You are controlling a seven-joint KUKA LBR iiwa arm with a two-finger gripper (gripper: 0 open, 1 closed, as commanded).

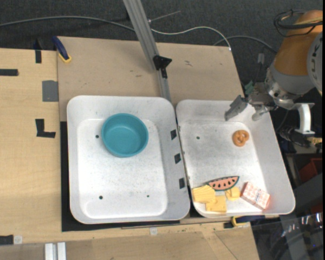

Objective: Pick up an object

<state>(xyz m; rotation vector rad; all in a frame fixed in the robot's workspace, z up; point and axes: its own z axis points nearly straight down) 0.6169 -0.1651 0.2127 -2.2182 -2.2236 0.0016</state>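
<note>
The right bin (206, 124) holds a small orange pretzel-like toy (240, 137) near its upper right. At its near end lie a watermelon slice (225, 182), yellow cheese pieces (210, 197) and a pink-and-white box (255, 195). A teal bowl (124, 135) sits in the left bin (86, 161). My gripper (247, 110) hangs over the far right corner of the right bin, just above and beyond the orange toy. Its two fingers are spread apart with nothing between them.
A slanted metal pole (146, 34) rises from the bench beyond the bins. Cables (206, 34) run over the dark floor at the back. Black clips (176, 157) line the wall between the bins. Bare bench lies to the left.
</note>
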